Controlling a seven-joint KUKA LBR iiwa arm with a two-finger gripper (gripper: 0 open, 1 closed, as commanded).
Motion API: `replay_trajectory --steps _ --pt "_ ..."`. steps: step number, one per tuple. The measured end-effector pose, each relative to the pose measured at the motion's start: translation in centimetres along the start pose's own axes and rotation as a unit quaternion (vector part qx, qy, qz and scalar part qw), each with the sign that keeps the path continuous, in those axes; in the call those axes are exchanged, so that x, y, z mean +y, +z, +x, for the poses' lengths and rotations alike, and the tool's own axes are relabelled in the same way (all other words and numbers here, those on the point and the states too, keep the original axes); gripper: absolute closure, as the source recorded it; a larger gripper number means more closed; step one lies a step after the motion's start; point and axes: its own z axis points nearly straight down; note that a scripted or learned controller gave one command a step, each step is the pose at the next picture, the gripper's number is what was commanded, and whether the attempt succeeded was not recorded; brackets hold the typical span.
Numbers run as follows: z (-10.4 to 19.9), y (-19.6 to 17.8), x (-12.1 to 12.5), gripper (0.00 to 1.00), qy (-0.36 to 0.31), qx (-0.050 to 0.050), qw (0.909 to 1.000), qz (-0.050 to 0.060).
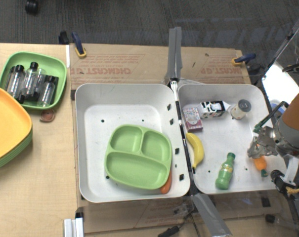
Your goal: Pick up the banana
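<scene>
Reaching the banana (196, 149) means crossing the right bin (223, 181) leftward, since the fruit lies against its left wall, well apart from the tool (260, 149) at the right wall; approach from above, across its curve. Whether the tool is spread, I cannot tell. Counted left to right: one green tray of bottles (33, 80), one divided plate (139, 157), one banana, one green bottle (225, 171).

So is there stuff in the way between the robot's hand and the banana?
Yes, partly. The green bottle lies in the right bin between the gripper and the banana, slightly below the direct line. Approaching from above avoids it.
</scene>
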Motion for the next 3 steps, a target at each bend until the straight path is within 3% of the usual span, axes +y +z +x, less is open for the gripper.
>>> replay_trajectory --steps 1,3 --pt "0.2 0.1 -0.3 1.00 0.057 0.001 0.9984 -0.001" --pt "1.2 0.3 1.4 1.00 0.180 0.001 0.9837 0.006"
